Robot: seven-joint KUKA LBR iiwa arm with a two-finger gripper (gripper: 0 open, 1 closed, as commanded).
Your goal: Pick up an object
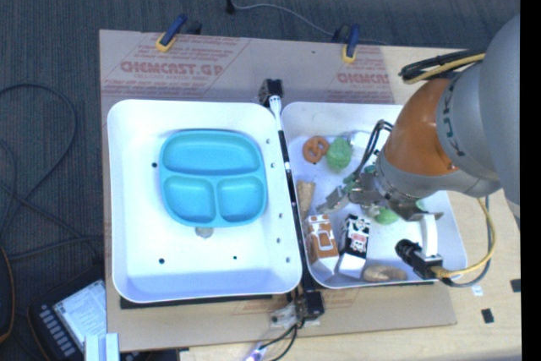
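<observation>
My gripper [353, 197] hangs low over the middle of the right bin [454, 243], beneath the arm's orange band. Right below it stands a black and white carton [357, 237]. An orange and white box [319, 237] lies just left of the carton. A small green piece [386, 216] peeks out at the gripper's right. Behind the gripper sit a brown pretzel [316, 149] and a green lump [340, 153]. A tan stick [304, 195] lies by the bin's left wall, and a tan oval piece [385, 272] rests at the front edge.
The left bin [135, 258] holds a blue divided tray [211, 176] with a small grey item [204, 231] at its front edge. A ridge [286, 182] separates the bins. Two clamps [172, 31] [351, 42] hold the brown board at the back.
</observation>
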